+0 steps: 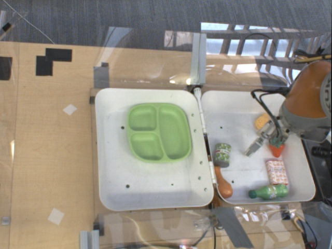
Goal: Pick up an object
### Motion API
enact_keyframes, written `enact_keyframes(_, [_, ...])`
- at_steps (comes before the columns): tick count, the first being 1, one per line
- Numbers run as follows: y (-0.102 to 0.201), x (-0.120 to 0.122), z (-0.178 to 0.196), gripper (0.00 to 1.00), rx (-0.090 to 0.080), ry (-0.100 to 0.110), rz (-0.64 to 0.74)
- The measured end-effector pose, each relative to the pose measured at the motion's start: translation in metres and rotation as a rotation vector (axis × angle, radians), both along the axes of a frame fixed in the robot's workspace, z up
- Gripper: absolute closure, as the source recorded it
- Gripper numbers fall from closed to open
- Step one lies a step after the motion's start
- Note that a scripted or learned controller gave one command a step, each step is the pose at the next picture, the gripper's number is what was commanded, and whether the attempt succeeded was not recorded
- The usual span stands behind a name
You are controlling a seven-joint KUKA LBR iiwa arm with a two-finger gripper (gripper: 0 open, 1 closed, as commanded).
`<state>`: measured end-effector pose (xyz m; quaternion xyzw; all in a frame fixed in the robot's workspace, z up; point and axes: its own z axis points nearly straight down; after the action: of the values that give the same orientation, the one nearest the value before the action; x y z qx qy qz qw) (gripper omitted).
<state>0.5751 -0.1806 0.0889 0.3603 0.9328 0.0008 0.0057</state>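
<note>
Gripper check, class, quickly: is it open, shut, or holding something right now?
Two-finger gripper: open, holding nothing, hanging over the right white bin beside the small orange-red carrot-like toy.

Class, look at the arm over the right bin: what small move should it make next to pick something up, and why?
Probably lower the claw a little toward the bin floor beside the orange-red toy and close on it. Nothing shows between its fingers, and that toy lies closest to it in the right bin.
</note>
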Motion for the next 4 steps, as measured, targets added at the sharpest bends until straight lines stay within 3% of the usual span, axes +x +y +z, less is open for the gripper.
enact_keyframes(1, [0.000,0.004,0.015,1.00,-0.004,-0.012,0.010])
enact_keyframes(2, [-0.026,-0.009,0.100,1.00,0.000,-0.003,-0.180])
enact_keyframes(3, [0.042,-0.050,0.099,1.00,0.002,0.004,0.118])
enact_keyframes(4, [0.030,-0.086,0.108,1.00,-0.002,0.005,0.255])
